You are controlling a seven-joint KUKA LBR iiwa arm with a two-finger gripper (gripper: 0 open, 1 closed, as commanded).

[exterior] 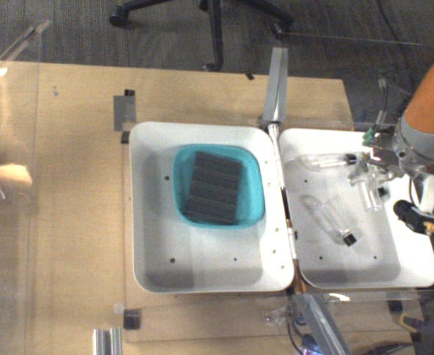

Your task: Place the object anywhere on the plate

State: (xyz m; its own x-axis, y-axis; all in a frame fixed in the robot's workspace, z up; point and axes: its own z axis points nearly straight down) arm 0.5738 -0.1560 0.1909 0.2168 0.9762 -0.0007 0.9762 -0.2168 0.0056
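A dark grey ribbed block (215,188) lies flat on the teal plate (255,198) in the left bin (202,272). It covers the middle of the plate and lies slightly tilted. My gripper (350,176) is over the upper right part of the right bin (364,268), well away from the plate. Its clear fingers (367,192) are spread apart and open, with nothing between them.
A small dark piece (348,237) at the end of a faint clear shape lies on the right bin's floor. The arm's orange band (432,102) and cables (416,217) hang over that bin's right side. A metal post (276,87) stands behind the divider between the bins.
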